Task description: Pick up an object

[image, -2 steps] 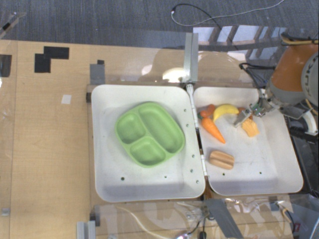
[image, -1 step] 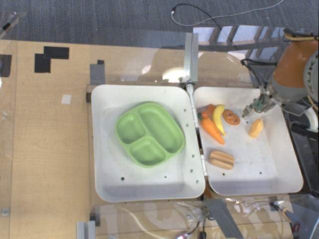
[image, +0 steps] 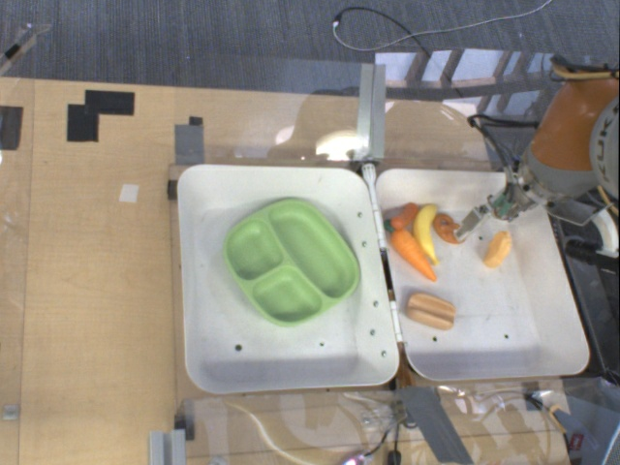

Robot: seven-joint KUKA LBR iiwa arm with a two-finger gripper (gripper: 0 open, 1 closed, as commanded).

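Note:
The right bin (image: 523,337) holds several toy foods. A yellow banana (image: 425,231) lies at its upper left between an orange carrot (image: 414,251) and a red tomato (image: 445,228). A small yellow-orange piece (image: 497,249) lies to the right of them, and a tan hot-dog bun (image: 430,310) sits lower down. My gripper (image: 467,224) reaches in from the right, low over the bin, with its tip right beside the tomato's right edge. Nothing is visibly held.
The left bin (image: 208,347) carries a green divided plate (image: 291,260). A metal divider post (image: 372,114) stands between the bins at the back. The arm's orange band (image: 572,124) hangs over the right bin's far right corner, with cables around it.

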